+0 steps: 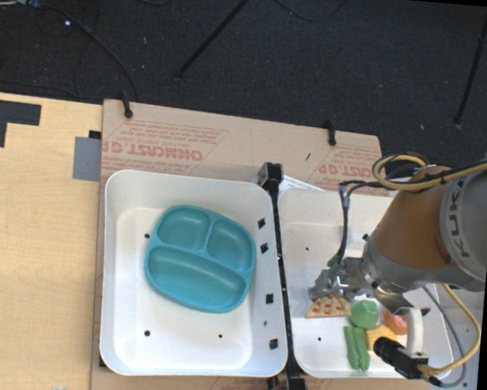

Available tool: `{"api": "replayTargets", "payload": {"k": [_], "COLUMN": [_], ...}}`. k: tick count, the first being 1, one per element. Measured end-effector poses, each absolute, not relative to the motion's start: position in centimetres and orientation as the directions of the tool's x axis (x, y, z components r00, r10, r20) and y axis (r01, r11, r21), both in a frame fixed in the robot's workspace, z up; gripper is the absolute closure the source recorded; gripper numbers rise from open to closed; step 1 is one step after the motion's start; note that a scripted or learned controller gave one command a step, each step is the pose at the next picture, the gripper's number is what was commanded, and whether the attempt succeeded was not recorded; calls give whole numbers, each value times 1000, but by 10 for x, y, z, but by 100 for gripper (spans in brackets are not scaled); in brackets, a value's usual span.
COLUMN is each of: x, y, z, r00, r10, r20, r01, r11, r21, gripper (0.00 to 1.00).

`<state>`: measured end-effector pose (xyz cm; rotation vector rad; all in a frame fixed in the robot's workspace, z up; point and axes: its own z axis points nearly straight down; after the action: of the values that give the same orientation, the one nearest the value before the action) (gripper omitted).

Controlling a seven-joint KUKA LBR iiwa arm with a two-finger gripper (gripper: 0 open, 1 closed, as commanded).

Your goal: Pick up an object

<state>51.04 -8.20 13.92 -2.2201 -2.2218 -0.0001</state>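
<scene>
In the left bin [129, 222] a teal divided plate [200, 259] lies alone — well apart from the arm. In the right bin [310, 218] the gripper [331, 286] hangs low; whether it is parted I cannot tell. Just below it, near touching, sits a pizza slice [328, 308]; farther right lie a green round piece [365, 313] and a green pod [356, 347] — long axis toward the near rim.

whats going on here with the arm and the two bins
A grey KUKA arm reaches in from the right, its gripper down in the right bin, just above a small pile of toy food: a pizza slice and green pieces. Nothing is visibly held. The left bin holds a teal divided plate.
</scene>
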Motion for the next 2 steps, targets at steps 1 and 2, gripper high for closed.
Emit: {"api": "replayTargets", "payload": {"k": [1,2], "x": [505,506], "y": [-82,-83], "z": [200,224], "r00": [-1,-1], "r10": [1000,1000], "r20": [0,0], "r01": [1000,1000], "r11": [1,1], "r21": [2,0], "gripper": [100,100]}}
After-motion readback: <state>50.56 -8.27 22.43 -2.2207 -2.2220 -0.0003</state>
